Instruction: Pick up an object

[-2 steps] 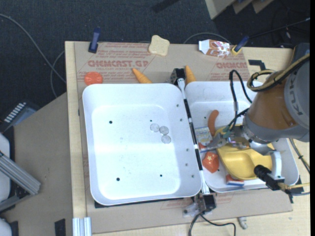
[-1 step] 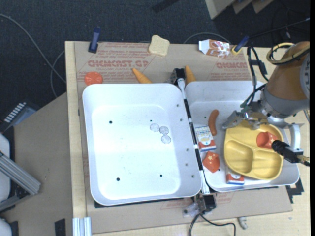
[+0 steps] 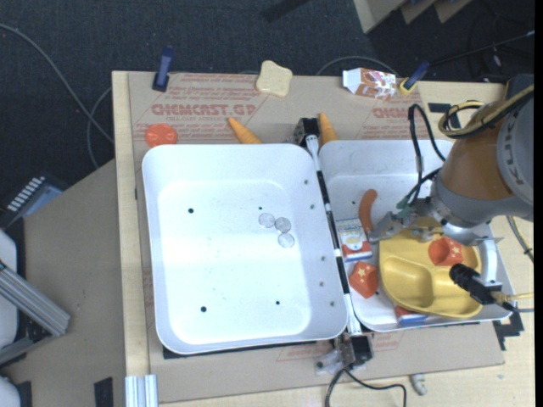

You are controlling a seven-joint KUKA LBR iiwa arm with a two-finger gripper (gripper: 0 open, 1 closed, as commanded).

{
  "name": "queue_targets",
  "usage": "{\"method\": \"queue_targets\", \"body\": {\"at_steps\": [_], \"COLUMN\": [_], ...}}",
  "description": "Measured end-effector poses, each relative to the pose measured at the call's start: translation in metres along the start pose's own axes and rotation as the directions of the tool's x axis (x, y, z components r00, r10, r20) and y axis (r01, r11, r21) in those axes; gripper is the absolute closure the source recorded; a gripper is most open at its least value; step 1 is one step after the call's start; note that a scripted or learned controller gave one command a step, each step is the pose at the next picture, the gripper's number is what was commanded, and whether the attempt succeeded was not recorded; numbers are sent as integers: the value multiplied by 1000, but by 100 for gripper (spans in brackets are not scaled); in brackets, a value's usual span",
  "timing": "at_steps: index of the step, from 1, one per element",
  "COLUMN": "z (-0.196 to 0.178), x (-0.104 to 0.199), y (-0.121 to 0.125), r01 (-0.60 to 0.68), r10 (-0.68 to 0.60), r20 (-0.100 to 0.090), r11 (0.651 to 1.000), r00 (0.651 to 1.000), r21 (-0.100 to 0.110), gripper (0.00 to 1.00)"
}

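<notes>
Right bin (image 3: 373, 153) is where the action is, folks. The arm (image 3: 475, 172) reaches in from three o'clock, and the gripper (image 3: 407, 220) hangs low over the clutter. Is the claw apart or together? I cannot tell, it's lost in shadow under the wrist.

Biggest candidate is the yellow moulded piece (image 3: 416, 278), lying just at five o'clock of the gripper. Its long axis runs from ten o'clock to four o'clock, with the broad end towards ten.

Smaller and likelier, to my eye, is the orange sausage-shaped piece (image 3: 366, 209), just at nine o'clock of the gripper. It lies flat, long axis close to twelve-to-six, top end leaning towards one.

To do this well, I'd say slide towards nine, turn the wrist so the claw closes across that narrow width, and come straight down at its middle. Mind the small carton (image 3: 352, 237) at its six o'clock end, a likely snag. Then lift slowly.
</notes>
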State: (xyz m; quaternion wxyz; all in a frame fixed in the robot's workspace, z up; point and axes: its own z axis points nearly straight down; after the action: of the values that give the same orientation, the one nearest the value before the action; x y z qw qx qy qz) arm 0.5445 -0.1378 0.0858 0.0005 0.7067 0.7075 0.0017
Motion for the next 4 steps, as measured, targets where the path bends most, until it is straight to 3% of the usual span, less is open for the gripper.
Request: {"method": "queue_targets", "body": {"at_steps": [1,2,3,4], "z": [-10,-100,-99,-99], "x": [8,93,91,62], "y": [2,19,18,22], "r01": [3,2,0,-2], "r10": [-3,-2,0,2], "r20": [-14,0,1,4], "r11": [1000,1000,1000,1000], "r00": [1000,1000,1000,1000], "r21": [-2,0,3,1], "gripper": [100,100,0,0]}}
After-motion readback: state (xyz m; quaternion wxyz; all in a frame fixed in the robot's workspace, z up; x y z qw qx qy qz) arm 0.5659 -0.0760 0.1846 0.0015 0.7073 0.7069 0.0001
